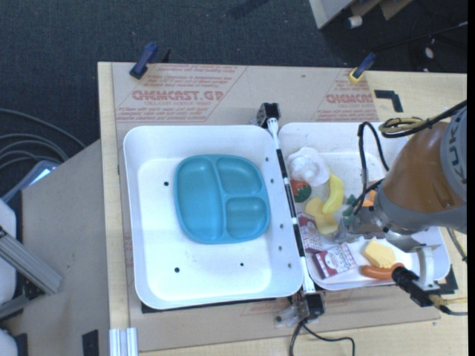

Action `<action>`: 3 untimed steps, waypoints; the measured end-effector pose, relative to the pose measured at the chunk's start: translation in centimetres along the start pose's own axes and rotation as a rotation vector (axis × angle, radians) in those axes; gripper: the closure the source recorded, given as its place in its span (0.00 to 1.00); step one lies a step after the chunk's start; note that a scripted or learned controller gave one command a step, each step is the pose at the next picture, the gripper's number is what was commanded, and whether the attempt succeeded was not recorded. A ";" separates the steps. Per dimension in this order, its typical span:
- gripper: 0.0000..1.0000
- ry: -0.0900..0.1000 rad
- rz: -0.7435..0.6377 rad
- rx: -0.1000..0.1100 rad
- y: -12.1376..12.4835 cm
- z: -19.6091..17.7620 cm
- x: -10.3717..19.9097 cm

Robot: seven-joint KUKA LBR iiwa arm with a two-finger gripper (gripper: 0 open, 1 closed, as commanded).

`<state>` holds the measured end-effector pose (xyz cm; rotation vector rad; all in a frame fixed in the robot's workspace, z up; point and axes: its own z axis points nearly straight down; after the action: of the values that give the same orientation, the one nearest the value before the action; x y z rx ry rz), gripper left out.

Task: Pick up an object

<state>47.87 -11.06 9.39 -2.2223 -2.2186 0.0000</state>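
We see the arm (427, 180) reaching in from the right and bending down over the right bin (326, 133), where its grey and orange body covers the wrist, so we cannot tell how the fingers stand. The gripper (347, 221) seems to sit low among the clutter, close beside a yellow banana-shaped toy (335, 193) and a pale yellow piece (319, 210) just left of it. We cannot make out anything held.

The right bin carries a heap of small things: a white rounded object (308, 165) toward the back, a small red and green item (300, 191) beside it, a printed packet (334, 258) with red markings near the front edge, a yellow wedge (380, 254) and an orange stick-like piece (378, 272) at the front right. The arm hides much of this bin's right half.

The left bin (145, 221) holds a blue divided tray (221, 197) lying flat near its middle, well apart from the arm. Both bins rest on the tabletop (111, 199), with a blue clamp (143, 60) at its far left corner. A black cable (367, 154) loops over the arm.
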 end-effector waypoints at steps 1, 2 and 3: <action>0.00 0.000 0.000 0.000 0.0 0.0 0.0; 0.00 -0.002 -0.001 -0.003 5.0 0.9 -3.6; 0.00 -0.001 -0.003 0.000 13.6 0.9 -4.2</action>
<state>61.46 -15.24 8.48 -2.2195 -2.2226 0.0010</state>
